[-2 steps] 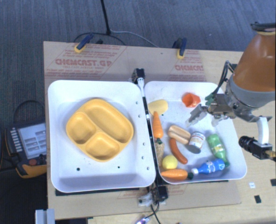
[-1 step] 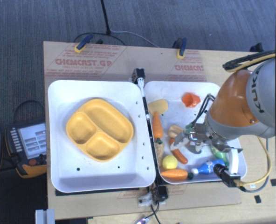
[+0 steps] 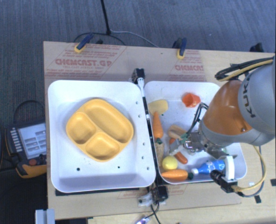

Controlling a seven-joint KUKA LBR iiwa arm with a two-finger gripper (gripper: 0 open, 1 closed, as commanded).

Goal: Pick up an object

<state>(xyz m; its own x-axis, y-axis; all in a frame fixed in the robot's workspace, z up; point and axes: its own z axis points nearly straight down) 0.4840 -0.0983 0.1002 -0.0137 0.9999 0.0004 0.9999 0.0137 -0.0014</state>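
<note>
My gripper (image 3: 181, 146) is low inside the right bin (image 3: 208, 88), under the arm's orange band. It hovers among toy foods: a tan piece (image 3: 176, 130) just above it, a small red-orange piece (image 3: 181, 158) and a yellow ball (image 3: 169, 162) just below it. A carrot (image 3: 157, 125) lies along the bin's left wall. An orange piece (image 3: 175, 174) and a blue tube (image 3: 207, 168) lie at the front wall. I see nothing clearly held.
An orange cup-like piece (image 3: 190, 99) and a pale yellow piece (image 3: 159, 106) lie at the back of the right bin. The left bin (image 3: 58, 171) holds a yellow divided plate (image 3: 99, 129). The arm's body covers the right bin's right side.
</note>
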